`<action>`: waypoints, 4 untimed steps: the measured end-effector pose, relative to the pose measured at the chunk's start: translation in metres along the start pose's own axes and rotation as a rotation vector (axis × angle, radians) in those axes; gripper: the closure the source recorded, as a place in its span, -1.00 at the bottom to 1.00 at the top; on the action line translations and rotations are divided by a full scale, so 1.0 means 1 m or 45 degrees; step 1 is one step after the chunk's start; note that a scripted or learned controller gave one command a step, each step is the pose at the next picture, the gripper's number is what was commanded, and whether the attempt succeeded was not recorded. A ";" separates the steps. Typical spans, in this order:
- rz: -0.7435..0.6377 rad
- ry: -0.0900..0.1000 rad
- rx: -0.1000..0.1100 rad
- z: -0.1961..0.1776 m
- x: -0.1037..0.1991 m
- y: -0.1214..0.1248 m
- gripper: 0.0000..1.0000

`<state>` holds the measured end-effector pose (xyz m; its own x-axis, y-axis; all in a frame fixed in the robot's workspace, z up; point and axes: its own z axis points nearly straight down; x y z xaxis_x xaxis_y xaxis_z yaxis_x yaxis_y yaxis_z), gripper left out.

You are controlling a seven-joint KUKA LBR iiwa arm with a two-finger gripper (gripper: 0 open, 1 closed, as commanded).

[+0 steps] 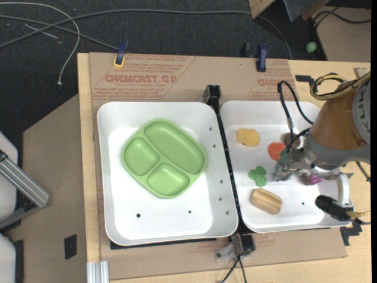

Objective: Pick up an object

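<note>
Left white plastic bin (118, 217): holds a pale green three-compartment plate (164, 157), smooth and glossy. Right white bin (294, 217): holds a yellow-orange lump (248, 137), a red-orange round piece (275, 151), a small green leafy toy (257, 174) and a tan wooden block (266, 200). Above the right bin, near the red piece: grey gripper (285, 168), grip state impossible to tell.

Two bins side by side on a desk (177, 69). In the left bin (118, 217), a divided plate (164, 157) near the middle. In the right bin (294, 217), a toy chip (248, 137) toward the back, a toy tomato (275, 151) just right of it, a leafy piece (257, 174) nearer the middle, a bread roll (266, 200) in front. Over the bin's right part, the arm (339, 128), claw (285, 165) just beside the tomato.
</note>
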<state>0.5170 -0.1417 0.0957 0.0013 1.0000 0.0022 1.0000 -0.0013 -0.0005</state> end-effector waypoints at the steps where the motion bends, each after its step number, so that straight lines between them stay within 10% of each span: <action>1: -0.002 -0.004 -0.006 -0.046 0.001 -0.006 1.00; 3: -0.004 -0.004 -0.009 -0.134 0.003 0.001 1.00; 4: -0.010 -0.001 -0.005 -0.144 0.053 0.025 1.00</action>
<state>0.5422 -0.0893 0.2396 -0.0063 1.0000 0.0011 1.0000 0.0063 0.0032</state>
